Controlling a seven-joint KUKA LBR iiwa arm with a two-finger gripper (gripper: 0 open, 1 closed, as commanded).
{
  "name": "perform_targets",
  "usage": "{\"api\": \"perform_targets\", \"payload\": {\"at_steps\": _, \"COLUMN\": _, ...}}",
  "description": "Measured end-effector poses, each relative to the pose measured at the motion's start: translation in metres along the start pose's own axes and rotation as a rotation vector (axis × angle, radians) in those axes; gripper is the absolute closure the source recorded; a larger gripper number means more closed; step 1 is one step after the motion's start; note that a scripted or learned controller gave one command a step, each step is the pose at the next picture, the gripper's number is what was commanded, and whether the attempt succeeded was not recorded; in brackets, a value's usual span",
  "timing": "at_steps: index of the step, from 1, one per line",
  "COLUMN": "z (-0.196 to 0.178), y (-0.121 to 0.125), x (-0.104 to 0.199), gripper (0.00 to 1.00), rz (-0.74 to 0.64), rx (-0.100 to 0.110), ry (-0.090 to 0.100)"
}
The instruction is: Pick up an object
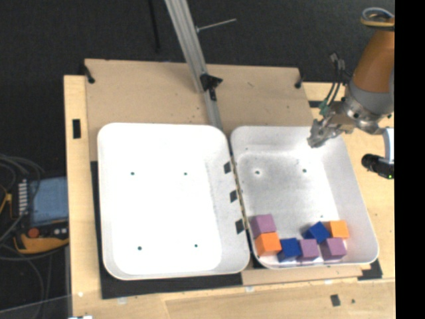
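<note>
Camera view: the gripper [319, 137] hangs over the right bin's [292, 178] far corner. Its tip seems bare; whether it is open or closed, I cannot tell. Coloured blocks [302, 239] cluster along that bin's near wall.

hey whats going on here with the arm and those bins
A robot arm reaches in from the right, its gripper over the far corner of the right bin. The small blocks, purple, orange and blue among them, lie clustered along that bin's near edge, apart from the gripper. None has been picked up yet.
</note>
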State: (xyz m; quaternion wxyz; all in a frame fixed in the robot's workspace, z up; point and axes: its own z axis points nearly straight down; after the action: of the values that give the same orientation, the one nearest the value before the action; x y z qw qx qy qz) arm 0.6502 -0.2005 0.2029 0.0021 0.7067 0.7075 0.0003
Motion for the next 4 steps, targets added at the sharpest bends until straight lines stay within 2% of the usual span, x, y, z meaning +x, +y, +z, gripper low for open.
{"api": "perform_targets", "payload": {"at_steps": 1, "z": -0.004, "y": -0.001, "x": 0.06, "gripper": 1.0, "rz": -0.005, "rx": 0.002, "ry": 0.003}}
{"api": "perform_targets", "payload": {"at_steps": 2, "z": -0.017, "y": -0.016, "x": 0.112, "gripper": 1.0, "rz": -0.006, "rx": 0.002, "ry": 0.005}}
{"api": "perform_targets", "payload": {"at_steps": 4, "z": -0.009, "y": -0.032, "x": 0.212, "gripper": 1.0, "rz": -0.006, "rx": 0.005, "ry": 0.004}}
